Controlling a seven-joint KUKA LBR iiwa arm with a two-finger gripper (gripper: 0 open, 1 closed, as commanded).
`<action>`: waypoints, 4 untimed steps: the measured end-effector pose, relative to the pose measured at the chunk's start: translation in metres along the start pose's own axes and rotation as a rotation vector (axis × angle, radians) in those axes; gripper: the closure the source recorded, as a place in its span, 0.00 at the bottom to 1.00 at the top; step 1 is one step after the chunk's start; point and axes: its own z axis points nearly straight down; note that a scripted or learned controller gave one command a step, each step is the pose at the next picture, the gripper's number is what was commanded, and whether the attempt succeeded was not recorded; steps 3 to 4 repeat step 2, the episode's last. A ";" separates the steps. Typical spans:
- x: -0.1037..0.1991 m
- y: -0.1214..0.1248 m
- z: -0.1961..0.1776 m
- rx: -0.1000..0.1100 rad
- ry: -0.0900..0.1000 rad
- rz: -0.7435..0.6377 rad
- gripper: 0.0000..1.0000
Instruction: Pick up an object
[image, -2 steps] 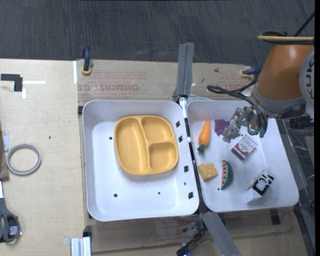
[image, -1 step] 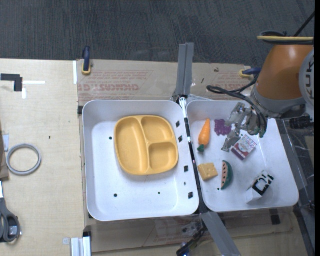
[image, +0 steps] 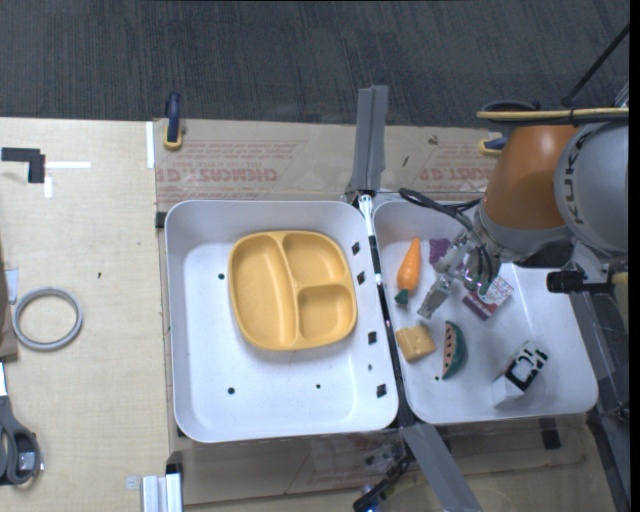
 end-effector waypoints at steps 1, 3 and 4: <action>-0.018 -0.011 -0.033 0.000 -0.002 0.130 0.00; -0.006 -0.059 -0.170 0.000 -0.002 0.225 0.00; -0.006 -0.059 -0.170 0.000 -0.002 0.225 0.00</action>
